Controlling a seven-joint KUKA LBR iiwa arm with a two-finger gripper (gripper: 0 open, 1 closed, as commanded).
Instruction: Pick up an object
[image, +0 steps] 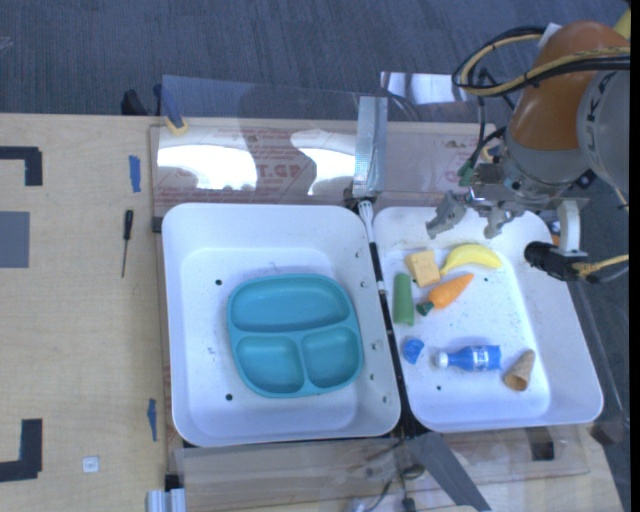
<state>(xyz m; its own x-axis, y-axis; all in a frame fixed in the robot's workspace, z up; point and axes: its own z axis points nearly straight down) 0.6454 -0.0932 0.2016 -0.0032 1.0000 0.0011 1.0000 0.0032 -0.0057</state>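
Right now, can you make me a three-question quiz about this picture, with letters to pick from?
1. Where is the teal divided tray?
A. in the left bin
B. in the right bin
C. on the wooden bench

2. What colour is the banana?
A. blue
B. yellow
C. green

3. What is the gripper doing?
A. squeezing the banana
B. lifting the blue bottle
C. hanging open above the far end of the right bin, with nothing between its fingers

Answers:
1. A, the tray sits in the middle of the left bin.
2. B, the banana is bright yellow, next to the carrot.
3. C, the fingers are spread apart over the right bin, and the blue bottle lies on the bin floor.
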